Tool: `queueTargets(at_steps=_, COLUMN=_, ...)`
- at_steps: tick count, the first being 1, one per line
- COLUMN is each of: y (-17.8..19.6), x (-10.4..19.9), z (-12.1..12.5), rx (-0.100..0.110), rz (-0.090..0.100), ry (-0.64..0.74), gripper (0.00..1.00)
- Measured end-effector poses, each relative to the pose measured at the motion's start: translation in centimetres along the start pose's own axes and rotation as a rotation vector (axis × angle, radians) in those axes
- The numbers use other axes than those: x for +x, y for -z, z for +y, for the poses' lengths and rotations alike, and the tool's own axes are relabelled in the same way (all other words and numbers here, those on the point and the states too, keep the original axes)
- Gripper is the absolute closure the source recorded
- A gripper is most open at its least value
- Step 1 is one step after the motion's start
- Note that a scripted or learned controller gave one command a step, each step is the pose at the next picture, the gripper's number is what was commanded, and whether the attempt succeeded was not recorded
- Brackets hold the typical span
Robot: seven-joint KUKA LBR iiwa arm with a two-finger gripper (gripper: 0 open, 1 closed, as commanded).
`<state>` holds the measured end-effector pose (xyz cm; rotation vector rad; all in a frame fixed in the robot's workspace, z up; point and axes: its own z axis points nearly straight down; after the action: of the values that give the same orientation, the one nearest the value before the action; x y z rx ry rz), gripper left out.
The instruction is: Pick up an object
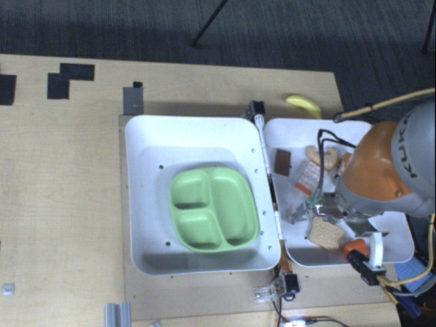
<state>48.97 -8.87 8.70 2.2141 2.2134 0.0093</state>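
Right bin [293, 131]: toast [325, 234] beside end effector [304, 212]

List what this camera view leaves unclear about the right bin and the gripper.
- Gripper: in the camera view the arm's wrist covers it, so its finger state is unreadable.
- Right bin: the arm's orange band hides its right half.
- Tan slab: partly under the wrist; its full shape is unclear.
- Small packet: print too small to read.
- Yellow object behind the bin: too blurred to identify.

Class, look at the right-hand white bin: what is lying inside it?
Inside the right bin lie a brown block, a red-and-white packet, tan pieces and a beige slab. The arm covers the bin's right part, so anything beneath it is hidden.
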Motion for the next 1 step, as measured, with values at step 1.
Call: queueTargets(at_steps=1, y=1.12, x=0.06, z=0.21, rx=-0.005, rz=0.001, ry=0.001, gripper=1.00)
